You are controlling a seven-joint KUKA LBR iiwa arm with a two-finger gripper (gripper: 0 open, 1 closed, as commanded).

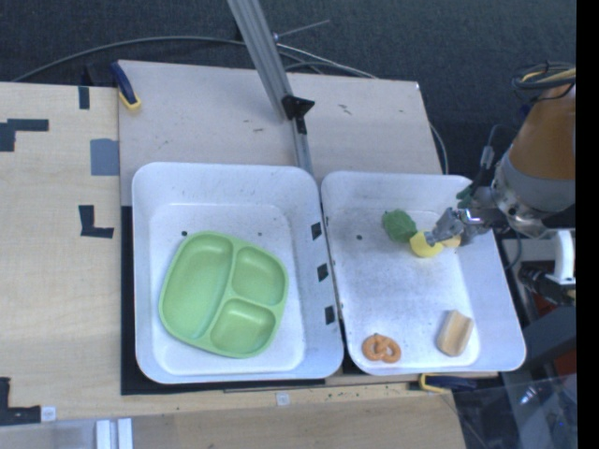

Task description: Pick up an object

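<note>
Yellow thing [426, 245]: in the right bin [402, 297], near its top right side, just beside the green lump [400, 224].
Gripper [447, 233]: right at the yellow thing; I cannot tell its state.
Pretzel [381, 347]: bottom of the right bin.
Bread piece [454, 332]: beside the pretzel.
Green plate [223, 294]: in the left bin [150, 251].

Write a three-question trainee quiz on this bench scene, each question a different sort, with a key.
1. True or false: the green plate lies in the left bin.
2. Which item lies nearest the tool? A) pretzel B) yellow piece C) bread piece
3. Fill in: the green lump lies in the ____ bin.

Key: 1 true; 2 B; 3 right
</note>
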